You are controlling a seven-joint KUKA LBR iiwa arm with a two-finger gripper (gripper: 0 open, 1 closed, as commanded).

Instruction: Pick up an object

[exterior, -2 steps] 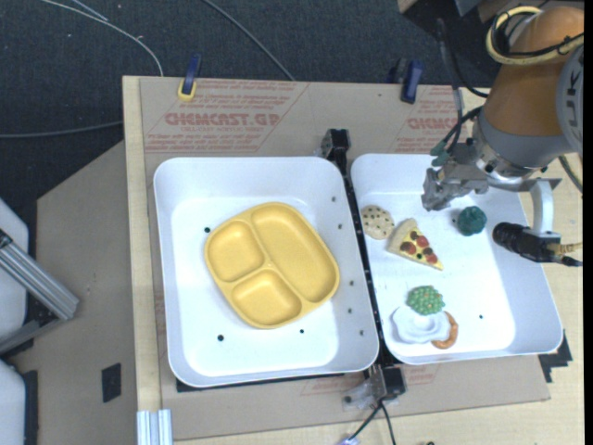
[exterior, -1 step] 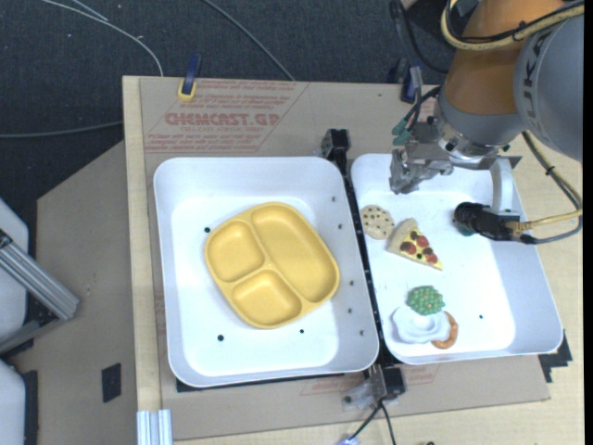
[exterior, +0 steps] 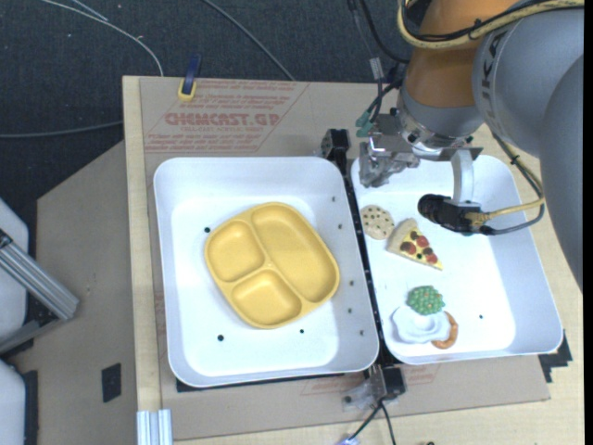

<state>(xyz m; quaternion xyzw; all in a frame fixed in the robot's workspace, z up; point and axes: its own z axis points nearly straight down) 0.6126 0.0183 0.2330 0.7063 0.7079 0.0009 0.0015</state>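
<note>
One "CHEMCAST GP" board (exterior: 222, 117)

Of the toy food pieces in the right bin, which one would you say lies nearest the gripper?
The round cookie, just below the gripper. The pizza slice lies farther off, and the broccoli farthest.

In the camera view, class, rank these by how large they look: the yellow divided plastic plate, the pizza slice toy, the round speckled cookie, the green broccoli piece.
1. Yellow divided plastic plate
2. Pizza slice toy
3. Green broccoli piece and round speckled cookie: too alike to rank.
</note>
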